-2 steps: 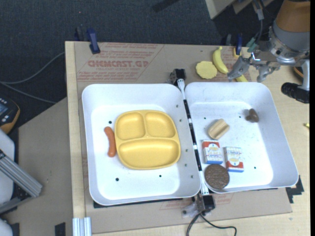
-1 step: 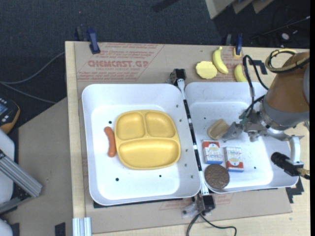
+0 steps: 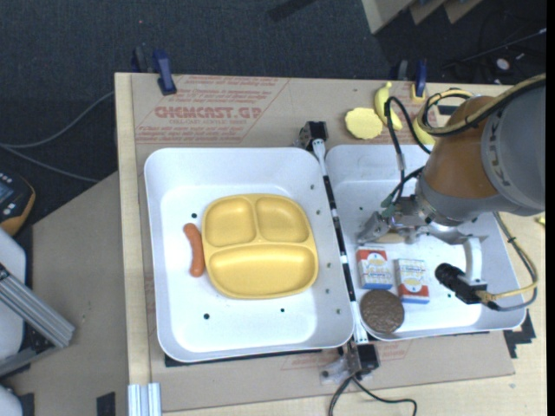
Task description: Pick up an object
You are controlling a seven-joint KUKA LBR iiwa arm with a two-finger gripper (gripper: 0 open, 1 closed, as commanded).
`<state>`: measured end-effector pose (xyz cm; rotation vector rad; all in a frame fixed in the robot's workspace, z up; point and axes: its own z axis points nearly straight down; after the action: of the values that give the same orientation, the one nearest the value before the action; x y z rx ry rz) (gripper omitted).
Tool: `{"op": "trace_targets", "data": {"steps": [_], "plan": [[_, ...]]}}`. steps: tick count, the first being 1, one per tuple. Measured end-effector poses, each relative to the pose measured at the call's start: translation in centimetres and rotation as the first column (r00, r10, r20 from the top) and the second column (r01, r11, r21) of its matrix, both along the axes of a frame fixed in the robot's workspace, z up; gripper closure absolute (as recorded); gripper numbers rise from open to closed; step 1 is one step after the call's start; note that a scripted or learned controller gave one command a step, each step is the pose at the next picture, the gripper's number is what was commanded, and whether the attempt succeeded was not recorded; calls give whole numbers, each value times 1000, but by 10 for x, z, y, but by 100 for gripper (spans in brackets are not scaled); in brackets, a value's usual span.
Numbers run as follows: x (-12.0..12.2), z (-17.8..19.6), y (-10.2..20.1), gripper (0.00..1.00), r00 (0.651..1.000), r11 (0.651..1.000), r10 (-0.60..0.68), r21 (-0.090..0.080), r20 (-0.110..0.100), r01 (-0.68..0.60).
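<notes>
In the right bin [image 3: 347, 176], my gripper [image 3: 388, 224] hangs low over the floor, just above two small boxes. The red and white box [image 3: 374, 269] lies left of the blue and white box [image 3: 412, 281]. A brown round disc [image 3: 381, 311] rests by the bin's front edge, below the boxes. The arm's grey wrist and orange band [image 3: 460, 167] cover the back right of this bin. Nothing can be seen held in the gripper.
The left bin [image 3: 173, 319] holds a yellow divided plate [image 3: 258, 245] with an orange sausage [image 3: 195, 249] along its left side. A yellow lump [image 3: 364, 123] and a banana-like piece [image 3: 384, 100] lie on the board behind the right bin.
</notes>
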<state>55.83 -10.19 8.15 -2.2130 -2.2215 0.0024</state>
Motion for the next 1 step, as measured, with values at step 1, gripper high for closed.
{"op": "trace_targets", "data": {"steps": [1], "plan": [[0, 13, -3, 100, 1000, 1000, -4, -2, 5, 4]]}}
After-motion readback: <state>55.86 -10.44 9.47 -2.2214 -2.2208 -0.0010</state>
